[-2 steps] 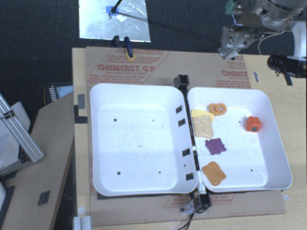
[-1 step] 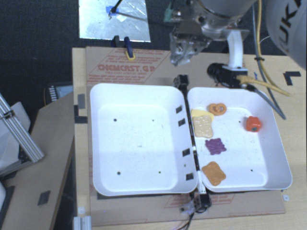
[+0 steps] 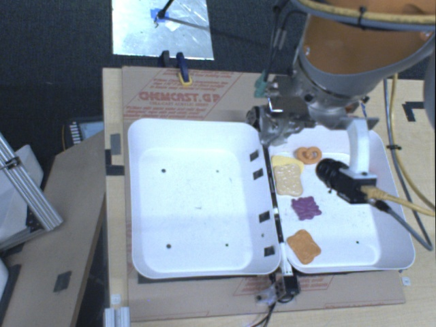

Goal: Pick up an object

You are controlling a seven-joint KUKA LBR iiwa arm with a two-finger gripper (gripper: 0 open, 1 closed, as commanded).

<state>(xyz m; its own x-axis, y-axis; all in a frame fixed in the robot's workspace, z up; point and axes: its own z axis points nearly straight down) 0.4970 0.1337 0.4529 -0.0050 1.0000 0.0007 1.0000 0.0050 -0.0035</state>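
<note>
Overhead view of the right bin (image 3: 392,247), holding four small food-shaped pieces: a pretzel (image 3: 309,155), a pale waffle-like slab (image 3: 287,177), a purple cluster (image 3: 306,208) and an orange-brown piece (image 3: 303,245) nearest the front wall. The gripper (image 3: 276,131) hangs over the bin's back left corner, just behind the slab; its opening cannot be told from this angle. The pieces appear light, flat and probably soft or rubbery, so each is best pinched across its narrow width, near its middle
</note>
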